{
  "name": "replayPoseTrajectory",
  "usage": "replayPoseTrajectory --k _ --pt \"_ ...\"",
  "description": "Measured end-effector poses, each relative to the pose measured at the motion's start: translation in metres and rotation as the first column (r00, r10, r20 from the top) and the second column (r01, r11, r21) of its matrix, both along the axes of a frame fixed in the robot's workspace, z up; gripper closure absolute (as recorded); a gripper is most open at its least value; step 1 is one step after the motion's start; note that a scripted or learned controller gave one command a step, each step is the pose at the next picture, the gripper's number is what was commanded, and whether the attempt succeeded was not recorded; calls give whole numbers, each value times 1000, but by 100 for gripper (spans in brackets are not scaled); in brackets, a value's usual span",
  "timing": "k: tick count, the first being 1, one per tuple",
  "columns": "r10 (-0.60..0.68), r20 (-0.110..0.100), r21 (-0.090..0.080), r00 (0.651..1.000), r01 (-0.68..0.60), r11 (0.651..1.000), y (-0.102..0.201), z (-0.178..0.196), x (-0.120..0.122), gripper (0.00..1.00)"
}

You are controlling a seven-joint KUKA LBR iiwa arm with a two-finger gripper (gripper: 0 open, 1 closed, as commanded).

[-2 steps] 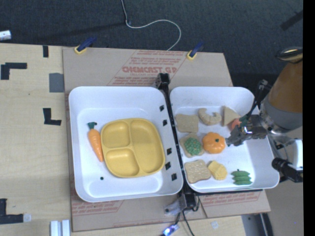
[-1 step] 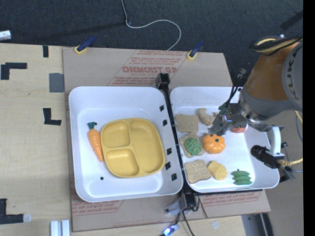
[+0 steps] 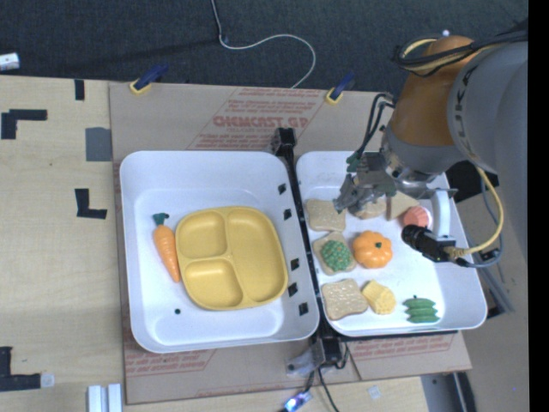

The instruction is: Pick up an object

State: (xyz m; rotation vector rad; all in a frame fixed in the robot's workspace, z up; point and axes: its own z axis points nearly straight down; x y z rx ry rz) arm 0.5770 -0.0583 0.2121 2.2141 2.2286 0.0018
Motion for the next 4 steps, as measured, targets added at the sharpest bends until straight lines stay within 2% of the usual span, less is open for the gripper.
replayPoseTrajectory --k 2,3,4 --pt "-1 2 0 1000 1 1000 65 17 87 100" --pt "-5 -3 -2 1000 5 1000 75 2 87 100" --pt "-7 -3 -2 1000 7 1000 75 6 77 100"
